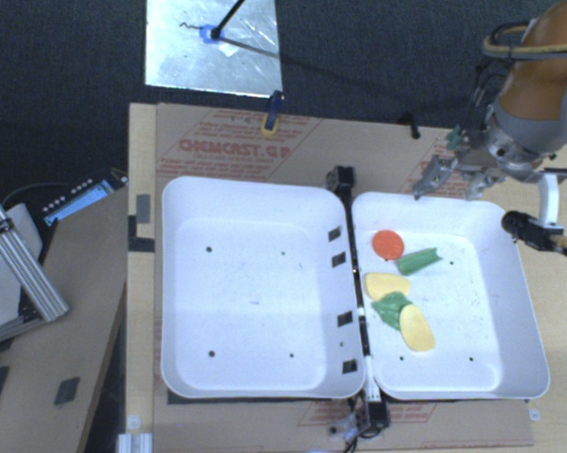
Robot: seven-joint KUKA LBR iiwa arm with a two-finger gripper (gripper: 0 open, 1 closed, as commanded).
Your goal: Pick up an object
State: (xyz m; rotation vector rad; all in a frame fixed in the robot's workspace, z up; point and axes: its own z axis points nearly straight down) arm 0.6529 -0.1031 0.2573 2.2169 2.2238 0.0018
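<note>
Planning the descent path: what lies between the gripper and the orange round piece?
In the camera view, bare white floor and rim of the right bin separate the gripper from the orange round piece.

Bright even overhead light, soft shadows, foil sheet glare, slightly soft focus

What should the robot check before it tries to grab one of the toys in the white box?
1. Toys to pick from: ok. An orange round piece, a green piece, a yellow piece, a darker green piece and a yellow oval lie in the right bin.
2. Gripper over a toy: not ok. It hangs by the bin's far rim, apart from the toys.
3. Gripper carrying nothing: ok, nothing shows between its fingers.
4. Easy first pick: ok. The orange round piece lies apart from the rest.
5. Crowding: not ok. The yellow piece, darker green piece and yellow oval touch or overlap.
</note>
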